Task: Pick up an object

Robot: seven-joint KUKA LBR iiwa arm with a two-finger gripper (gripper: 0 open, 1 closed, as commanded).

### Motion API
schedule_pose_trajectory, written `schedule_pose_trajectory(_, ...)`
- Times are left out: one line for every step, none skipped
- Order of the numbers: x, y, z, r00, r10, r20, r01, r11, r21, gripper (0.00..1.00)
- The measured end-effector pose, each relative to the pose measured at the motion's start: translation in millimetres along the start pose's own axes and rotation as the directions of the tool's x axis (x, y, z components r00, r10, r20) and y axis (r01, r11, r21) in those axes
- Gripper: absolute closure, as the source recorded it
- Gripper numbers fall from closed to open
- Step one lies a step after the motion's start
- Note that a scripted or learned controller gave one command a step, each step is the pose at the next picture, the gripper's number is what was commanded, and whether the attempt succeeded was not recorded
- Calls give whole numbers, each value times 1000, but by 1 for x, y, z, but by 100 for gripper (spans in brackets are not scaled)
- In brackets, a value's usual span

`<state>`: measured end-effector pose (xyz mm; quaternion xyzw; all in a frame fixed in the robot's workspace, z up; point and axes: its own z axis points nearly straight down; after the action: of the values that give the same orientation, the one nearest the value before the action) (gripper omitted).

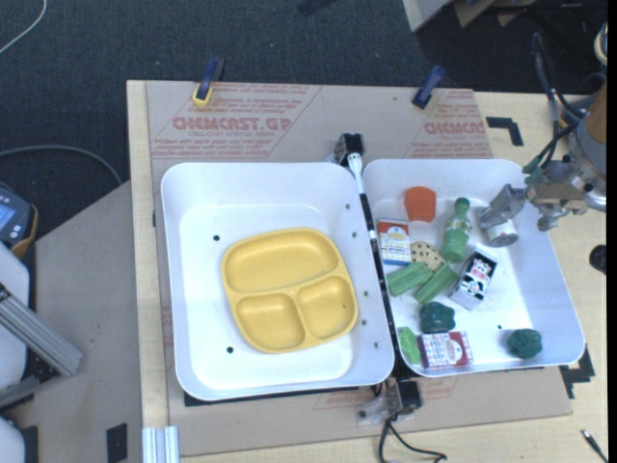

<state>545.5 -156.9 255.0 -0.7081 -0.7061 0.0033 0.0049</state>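
My gripper hangs over the upper right part of the right bin. Its fingers stand open and nothing is between them. The left fingertip is just right of a green bottle and above a black-and-white carton. Further left lie an orange cup, a blue-and-white carton, a spotted tan block and two green pickles. Near the bin's front lie a dark green broccoli piece, a red-and-white packet and a dark green lump.
The left bin holds a yellow divided plate. A black bar runs between the two bins. Clamps hold the brown board at the back. The arm comes in from the right edge.
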Motion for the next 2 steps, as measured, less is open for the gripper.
schedule_pose_trajectory(0, 2, -6, 1000, -3, 3, 3, 1000, -12, 0)
schedule_pose_trajectory(-3, -8, 46, 1000, -2, 0, 2, 1000, -5, 0)
